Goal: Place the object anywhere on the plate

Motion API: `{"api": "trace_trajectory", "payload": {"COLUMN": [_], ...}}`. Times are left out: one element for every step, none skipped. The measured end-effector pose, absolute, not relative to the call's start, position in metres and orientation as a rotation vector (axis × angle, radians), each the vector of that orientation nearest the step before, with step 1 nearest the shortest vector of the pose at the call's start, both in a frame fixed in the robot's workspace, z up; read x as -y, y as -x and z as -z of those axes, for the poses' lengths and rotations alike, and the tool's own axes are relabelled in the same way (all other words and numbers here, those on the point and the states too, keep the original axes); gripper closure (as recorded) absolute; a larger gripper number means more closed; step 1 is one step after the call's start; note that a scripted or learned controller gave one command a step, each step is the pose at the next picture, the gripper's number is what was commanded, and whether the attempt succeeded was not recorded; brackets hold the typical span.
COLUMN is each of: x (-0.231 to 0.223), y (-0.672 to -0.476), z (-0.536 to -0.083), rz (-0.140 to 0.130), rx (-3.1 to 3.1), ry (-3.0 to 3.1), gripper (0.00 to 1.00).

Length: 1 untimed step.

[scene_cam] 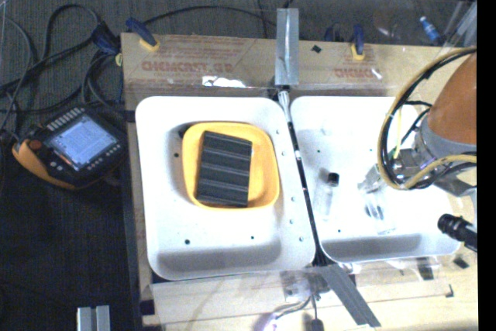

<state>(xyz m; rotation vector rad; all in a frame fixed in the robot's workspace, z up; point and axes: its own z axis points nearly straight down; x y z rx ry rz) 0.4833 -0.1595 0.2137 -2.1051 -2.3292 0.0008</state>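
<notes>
The dark ribbed rectangular block (225, 167) already lies flat on the square yellow plate (266, 167) in the left white bin (155, 190); the grey arm (446, 128) should lift straight clear; its grip I cannot tell

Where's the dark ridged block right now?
The dark ridged block lies on the yellow plate in the left bin, well apart from the arm over the right bin.

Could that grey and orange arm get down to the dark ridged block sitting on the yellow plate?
Probably yes. The dark block lies open on top of the yellow plate in the left bin with nothing over it, though the arm hangs above the right bin and must cross the divider.
</notes>
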Motion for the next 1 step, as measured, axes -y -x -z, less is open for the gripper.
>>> {"api": "trace_trajectory", "payload": {"x": [0.1595], "y": [-0.4833], "z": [-0.2138], "rz": [-0.001], "rx": [2.329], "ry": [2.105], "gripper": [0.00]}}
